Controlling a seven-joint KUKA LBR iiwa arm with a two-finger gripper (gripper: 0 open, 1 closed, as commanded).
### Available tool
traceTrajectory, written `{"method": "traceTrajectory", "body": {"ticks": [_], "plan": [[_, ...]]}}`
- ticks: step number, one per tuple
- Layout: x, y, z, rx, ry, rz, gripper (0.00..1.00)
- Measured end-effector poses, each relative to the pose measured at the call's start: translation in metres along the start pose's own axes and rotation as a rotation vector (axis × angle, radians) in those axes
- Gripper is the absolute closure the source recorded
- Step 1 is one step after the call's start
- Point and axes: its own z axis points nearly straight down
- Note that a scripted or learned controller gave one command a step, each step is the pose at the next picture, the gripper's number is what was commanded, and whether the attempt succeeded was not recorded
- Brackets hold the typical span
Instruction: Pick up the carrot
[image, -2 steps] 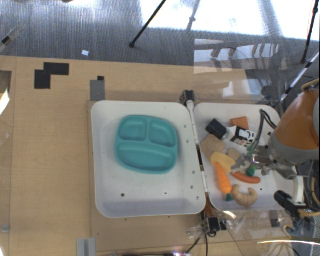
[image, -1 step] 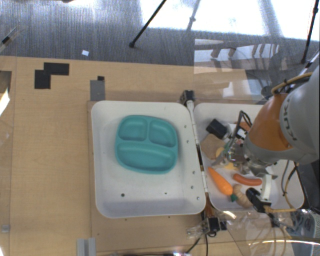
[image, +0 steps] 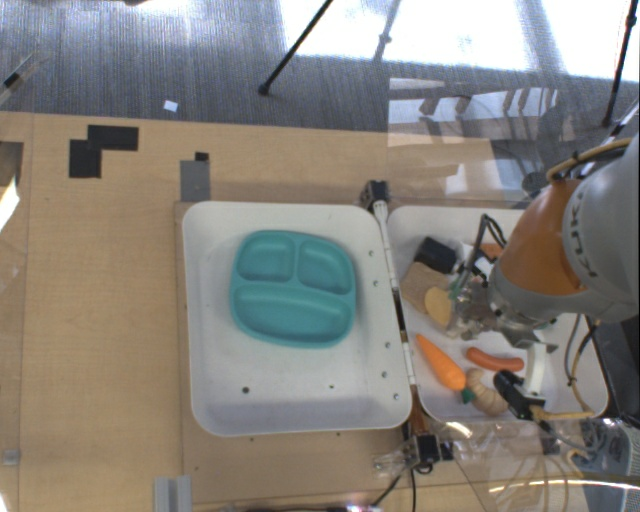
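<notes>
A: Where is the carrot?

B: In the right bin, near that bin's left wall and toward its front edge. It lies flat and slanted, thin tip up-left, thick orange end down-right, with a small green bit at that thick end. Nothing grips it.

A: What sits around it?

B: Just right of it lies a red-orange sausage-shaped toy, roughly level across the bin. Below that, at the front edge, sits a tan lumpy piece — it looks like a mushroom or ginger root, but I cannot settle which. Above the carrot rests a pale yellow rounded item, maybe a potato or lemon, on a brown flat piece. Farther back lies a black block.

A: And the gripper?

B: It hangs over the middle of the right bin, up and right of the carrot, close beside the yellow item. The wrist and cables crowd it, so I cannot tell how its fingers stand. Above it comes the orange band, then the grey arm running off to the right.

A: The other bin?

B: The left bin holds 1 thing — a teal divided plate with 3 compartments, set in the bin's back half. The 2 bins stand side by side on the wooden bench.
</notes>
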Motion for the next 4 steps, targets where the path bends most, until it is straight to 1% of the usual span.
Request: {"method": "traceTrajectory", "body": {"ticks": [1, 2, 3, 4], "plan": [[0.000, 0.000, 0.000, 0.001, 0.000, 0.001, 0.00], [-0.004, -0.029, 0.011, 0.008, 0.000, 0.419, 0.00], [0.080, -0.042, -0.089, 0.010, 0.003, 0.461, 0.00], [0.074, -0.044, -0.085, 0.017, -0.006, 0.470, 0.00]]}}
